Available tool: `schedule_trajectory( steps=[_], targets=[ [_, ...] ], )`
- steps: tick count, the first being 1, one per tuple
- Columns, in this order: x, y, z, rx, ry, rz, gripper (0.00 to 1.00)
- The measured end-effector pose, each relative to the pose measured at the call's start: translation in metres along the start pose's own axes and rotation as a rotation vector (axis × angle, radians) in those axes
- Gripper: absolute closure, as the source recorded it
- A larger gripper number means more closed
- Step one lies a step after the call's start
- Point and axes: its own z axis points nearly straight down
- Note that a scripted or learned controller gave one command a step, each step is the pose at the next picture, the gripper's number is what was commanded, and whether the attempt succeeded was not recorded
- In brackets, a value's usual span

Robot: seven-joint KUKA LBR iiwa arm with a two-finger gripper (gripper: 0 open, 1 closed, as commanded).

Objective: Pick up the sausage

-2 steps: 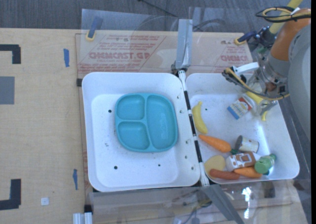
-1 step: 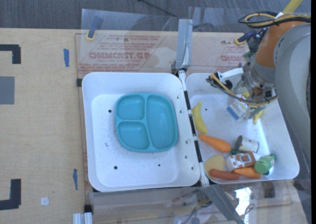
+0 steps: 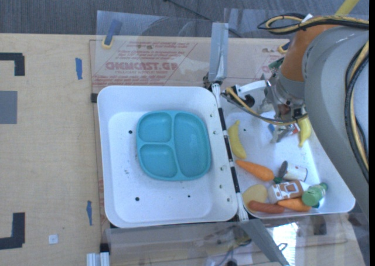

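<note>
hovering end effector [image 3: 283, 134] | fingers spread, holding nothing | sausage [image 3: 267, 207] well apart

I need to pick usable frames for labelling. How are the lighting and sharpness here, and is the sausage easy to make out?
Camera view: lighting is even and soft, with mild glare on the clear sheet behind the bins; the sausage at the right bin's near edge is small but distinguishable; the hand is slightly soft and dark, its detail hard to read.

Your sausage [image 3: 266, 207] (reddish, slender) is lying flat along the right bin's [image 3: 340, 191] near edge, touching a carrot [image 3: 293, 204].
</note>
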Motion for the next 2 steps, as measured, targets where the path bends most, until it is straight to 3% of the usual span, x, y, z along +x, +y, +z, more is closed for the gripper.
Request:
schedule_trajectory(
  steps=[1, 2],
  targets=[
    [-0.001, 0.004, -0.010, 0.001, -0.001, 0.009, 1.00],
    [0.011, -0.009, 0.000, -0.004, 0.002, -0.030, 1.00]
  ],
)
